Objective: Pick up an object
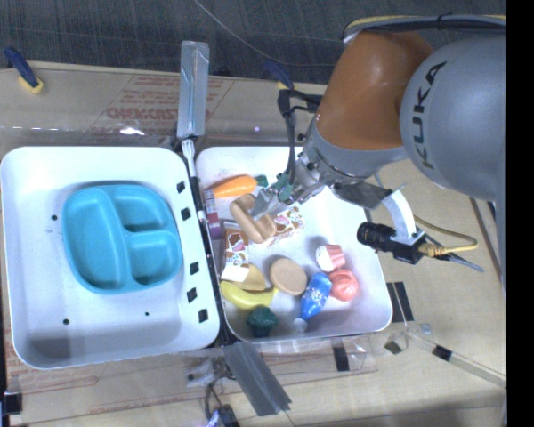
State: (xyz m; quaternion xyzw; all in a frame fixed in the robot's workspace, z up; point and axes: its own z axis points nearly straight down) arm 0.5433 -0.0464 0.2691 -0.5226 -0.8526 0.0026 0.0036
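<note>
Camera view | fingers (pixel 269 201) blurred over tan roll (pixel 249 220) | grip unclear

Jumbled toy foods (pixel 289 274), right bin (pixel 374 314)

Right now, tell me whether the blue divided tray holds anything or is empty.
Empty. The blue divided tray lies flat in the left bin, and its compartments show bare blue plastic. The toys are all in the right bin.
</note>
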